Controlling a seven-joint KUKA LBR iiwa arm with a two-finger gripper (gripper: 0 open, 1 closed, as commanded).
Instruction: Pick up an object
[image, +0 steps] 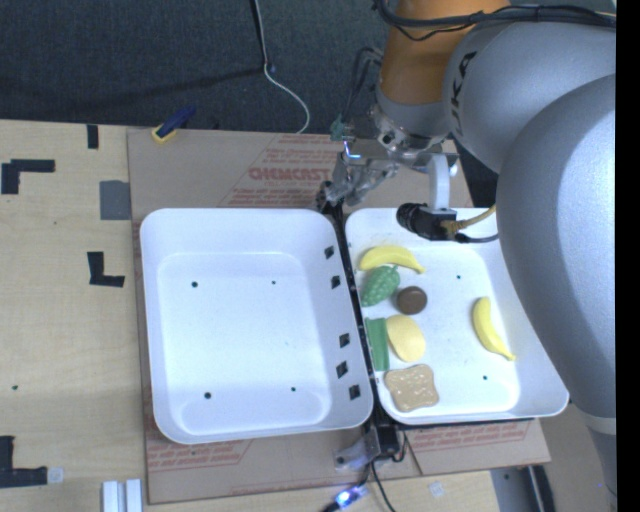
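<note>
End effector (338, 192) sits at the far end of the divider between bins; grip state unreadable. Objects cluster in right bin (520, 395): banana (391, 259), brown ball (411, 299), cracker (412, 387). Risk: crowded pieces against the wall, fingers clip the rim or neighbours.

Grey arm (540, 130) (orange-banded) reaching leftward
</note>
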